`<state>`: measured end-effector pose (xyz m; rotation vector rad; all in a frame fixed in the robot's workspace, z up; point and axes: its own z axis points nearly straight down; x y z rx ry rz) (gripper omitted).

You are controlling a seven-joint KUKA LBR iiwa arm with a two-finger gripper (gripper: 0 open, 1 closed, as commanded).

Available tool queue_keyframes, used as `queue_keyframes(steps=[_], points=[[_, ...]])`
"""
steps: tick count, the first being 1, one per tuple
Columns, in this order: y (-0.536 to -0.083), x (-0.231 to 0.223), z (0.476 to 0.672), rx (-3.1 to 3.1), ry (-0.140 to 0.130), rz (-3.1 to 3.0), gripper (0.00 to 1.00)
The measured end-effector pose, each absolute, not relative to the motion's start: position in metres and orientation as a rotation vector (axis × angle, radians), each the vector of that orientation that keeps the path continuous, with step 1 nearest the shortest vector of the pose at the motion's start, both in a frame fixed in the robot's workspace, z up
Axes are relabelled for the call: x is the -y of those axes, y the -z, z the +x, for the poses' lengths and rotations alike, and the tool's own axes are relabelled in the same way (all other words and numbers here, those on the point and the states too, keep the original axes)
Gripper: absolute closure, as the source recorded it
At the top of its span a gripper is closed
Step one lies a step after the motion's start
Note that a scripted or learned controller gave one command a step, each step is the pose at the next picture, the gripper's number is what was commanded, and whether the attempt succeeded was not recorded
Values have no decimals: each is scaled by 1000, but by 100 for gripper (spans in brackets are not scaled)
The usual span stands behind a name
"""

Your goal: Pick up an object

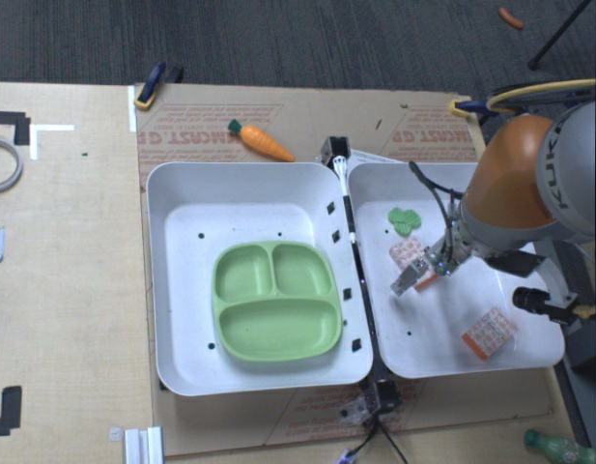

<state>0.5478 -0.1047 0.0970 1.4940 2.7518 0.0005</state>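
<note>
From my remote station I saw the arm (pixel 515 177) reaching in from the right over the right bin (pixel 529 351), its end effector (pixel 413 278) low over the bin's left-middle part. I could not tell from this slanted view whether it was released or clenched. Right at its tip lay a small pink-and-white checked object (pixel 406 252), touching or just beside it; I could not tell whether it was actually grasped. A small green leafy piece (pixel 405 220) lay a little further back in the same bin. Nearer the front right corner rested a small patterned box with an orange edge (pixel 489 333), well apart from the end effector. The left bin (pixel 182 211) held a green divided plate (pixel 276 301). On the cardboard behind the bins lay a toy carrot (pixel 261 140).
</note>
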Motion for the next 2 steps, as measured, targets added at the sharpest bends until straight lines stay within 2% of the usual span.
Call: queue_keyframes(steps=[1, 2], points=[[-108, 105, 550, -2749, -4, 1493, 100], [-192, 38, 549, -2446, 0, 1969, 100]])
